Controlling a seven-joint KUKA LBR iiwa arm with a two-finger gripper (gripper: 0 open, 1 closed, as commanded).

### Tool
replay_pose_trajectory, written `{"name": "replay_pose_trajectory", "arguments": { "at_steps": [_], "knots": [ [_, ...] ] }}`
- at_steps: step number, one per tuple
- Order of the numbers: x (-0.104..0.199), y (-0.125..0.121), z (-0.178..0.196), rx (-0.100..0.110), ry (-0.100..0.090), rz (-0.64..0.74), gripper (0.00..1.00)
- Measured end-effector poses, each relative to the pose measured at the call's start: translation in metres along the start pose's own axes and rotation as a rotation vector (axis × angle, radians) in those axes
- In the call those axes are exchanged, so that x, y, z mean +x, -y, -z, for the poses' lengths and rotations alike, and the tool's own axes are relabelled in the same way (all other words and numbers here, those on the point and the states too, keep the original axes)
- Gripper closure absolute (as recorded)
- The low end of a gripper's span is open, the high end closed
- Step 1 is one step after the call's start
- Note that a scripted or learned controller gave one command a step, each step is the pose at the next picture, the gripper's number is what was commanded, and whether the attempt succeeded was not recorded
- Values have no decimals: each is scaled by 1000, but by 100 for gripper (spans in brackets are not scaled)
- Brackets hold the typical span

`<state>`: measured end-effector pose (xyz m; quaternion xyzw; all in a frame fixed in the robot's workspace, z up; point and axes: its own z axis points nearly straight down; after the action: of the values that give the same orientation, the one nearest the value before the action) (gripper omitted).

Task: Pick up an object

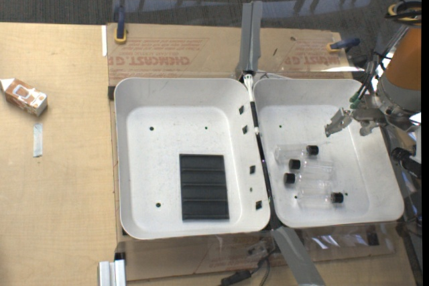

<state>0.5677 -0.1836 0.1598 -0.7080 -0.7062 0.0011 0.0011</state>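
Several clear vials with black caps (312, 174) lie near the right bin (375, 211)'s front edge. The gripper (352, 120) hangs above its back-right corner, fingers spread and grasping nothing. Best to centre over one separate vial, straddling its body crosswise, before descending.

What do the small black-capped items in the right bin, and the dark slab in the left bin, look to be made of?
The black-capped vials look like clear plastic or glass: the white bin shows through them, and they glint faintly. The ribbed black slab looks matte, perhaps rubber, foam or plastic; it shows no shine.
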Motion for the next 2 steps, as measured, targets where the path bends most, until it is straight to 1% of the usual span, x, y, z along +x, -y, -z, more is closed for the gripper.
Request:
{"name": "replay_pose_trajectory", "arguments": {
  "at_steps": [1, 2],
  "knots": [
    [-27, 67, -71, 7, -14, -24, 0],
    [9, 91, -69, -1, -1, 15, 0]
  ]
}}
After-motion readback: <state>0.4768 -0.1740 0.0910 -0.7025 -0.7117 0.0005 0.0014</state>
